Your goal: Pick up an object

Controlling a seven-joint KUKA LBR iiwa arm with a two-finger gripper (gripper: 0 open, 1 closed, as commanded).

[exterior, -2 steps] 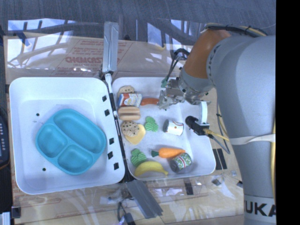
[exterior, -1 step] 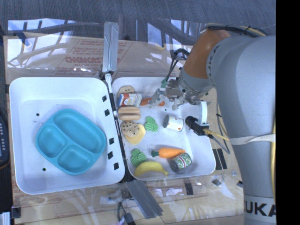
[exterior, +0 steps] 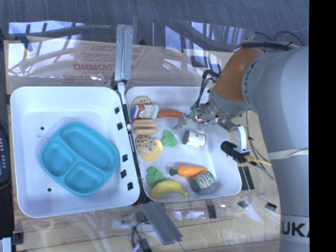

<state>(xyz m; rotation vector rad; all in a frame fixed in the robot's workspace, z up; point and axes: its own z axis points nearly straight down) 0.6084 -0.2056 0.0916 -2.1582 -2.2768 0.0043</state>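
The right-hand shallow white bin (exterior: 231, 180) holds all the toy food, crowded toward its left wall and near edge, so the program has many candidates. The left-hand white bin (exterior: 26, 140) holds a blue three-compartment plastic tray (exterior: 79, 157), presumably a place to drop things.

The grey arm with its orange band (exterior: 236, 80) reaches in from the right, and the two-finger gripper (exterior: 195, 121) hangs low over the far-middle part of the right bin. Whether it is apart or together I cannot tell; nothing is visibly clamped in it.

The likeliest target, a small white cylindrical cup lying on its side (exterior: 194, 138), sits just beside the gripper, on its near side. The orange plastic sausage (exterior: 169, 114) lies just left of the gripper. The orange toy carrot (exterior: 191, 170), the green-labelled tin can (exterior: 202, 181) and the yellow plastic banana (exterior: 168, 188) lie well apart from it, along the near edge.
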